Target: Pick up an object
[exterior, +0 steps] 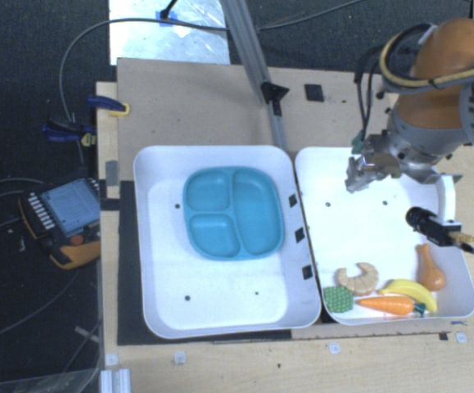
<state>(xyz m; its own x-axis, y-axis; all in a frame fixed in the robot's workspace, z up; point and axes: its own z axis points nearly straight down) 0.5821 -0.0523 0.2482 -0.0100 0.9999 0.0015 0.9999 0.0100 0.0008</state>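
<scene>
Gripper: you'll see it (359,174) over the upper left part of the right bin, hanging from the grey arm with the orange band; nothing shows between the fingers, and you can't tell from this angle how far apart they are.
Right bin: white, shallow (384,219), its left wall meets the left bin.
Objects to pick: all bunched along the near edge of the right bin, well apart from the gripper.
Croissant: tan, curved (359,277), just above the green piece and the carrot.
Green piece: small, dark green, bumpy (339,299), in the near left corner of the right bin; can't tell what it is.
Carrot: orange (386,304), lying flat along the near wall, touching the banana.
Banana: yellow (410,291), lying just behind the carrot.
Drumstick: orange-brown (429,270), by the right wall, above the banana's right end.
Left bin: white (163,301), beside the right bin.
Blue plate: three compartments (233,212), flat in the upper middle of the left bin.
Black part: on the arm's side (429,223), over the right bin's right side.
</scene>
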